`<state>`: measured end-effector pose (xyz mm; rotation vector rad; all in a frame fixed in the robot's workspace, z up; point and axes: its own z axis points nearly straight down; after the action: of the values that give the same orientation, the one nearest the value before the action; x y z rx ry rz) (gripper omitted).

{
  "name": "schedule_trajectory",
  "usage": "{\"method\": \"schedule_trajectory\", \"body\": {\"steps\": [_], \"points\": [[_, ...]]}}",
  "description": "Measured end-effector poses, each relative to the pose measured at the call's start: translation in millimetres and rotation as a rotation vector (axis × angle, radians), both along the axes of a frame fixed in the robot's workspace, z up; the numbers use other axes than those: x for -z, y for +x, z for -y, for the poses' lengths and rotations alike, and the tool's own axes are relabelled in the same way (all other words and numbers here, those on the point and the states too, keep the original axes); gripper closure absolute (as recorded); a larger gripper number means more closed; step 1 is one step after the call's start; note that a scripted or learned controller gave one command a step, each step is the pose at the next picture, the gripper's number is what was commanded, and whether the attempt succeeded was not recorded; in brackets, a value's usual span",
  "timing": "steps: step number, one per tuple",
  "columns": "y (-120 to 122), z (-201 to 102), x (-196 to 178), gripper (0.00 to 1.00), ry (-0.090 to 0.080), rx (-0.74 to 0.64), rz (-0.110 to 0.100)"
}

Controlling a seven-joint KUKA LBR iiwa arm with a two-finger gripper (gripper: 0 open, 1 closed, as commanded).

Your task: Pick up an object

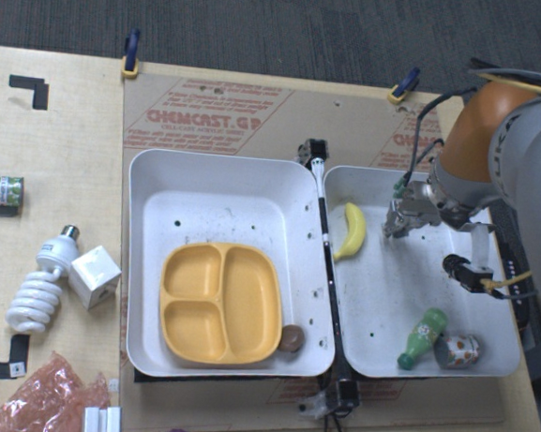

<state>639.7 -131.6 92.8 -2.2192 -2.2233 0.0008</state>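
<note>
Can't really tell how the gripper [397, 221] is set, it's too small and dark; it hangs over the right bin [373, 332] just beside the banana [350, 230]. The board [204, 111] under the bins reads "CHEMCAST" in red. Dark carpet [269, 13] behind.

Two white bins [145, 246], one banana [351, 231], one yellow tray [220, 303], one green bottle [422, 337]

"CHEMCAST" was seen printed in red, upside-down orientation not confirmed, on the brown protective sheet [214, 111] under the bins; smaller red lines beneath it, and repeat print at right, couldn't be made out.
</note>
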Motion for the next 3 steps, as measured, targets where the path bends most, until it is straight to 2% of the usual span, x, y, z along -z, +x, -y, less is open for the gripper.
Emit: {"method": "schedule_trajectory", "body": {"steps": [1, 2, 3], "points": [[-72.4, -29.4, 0.5, 0.0, 0.0, 0.004, 0.0], [6.0, 7.9, -18.0, 0.0, -0.001, 0.0, 0.002], [-66.3, 0.3, 0.5, 0.0, 0.0, 0.004, 0.0]]}}
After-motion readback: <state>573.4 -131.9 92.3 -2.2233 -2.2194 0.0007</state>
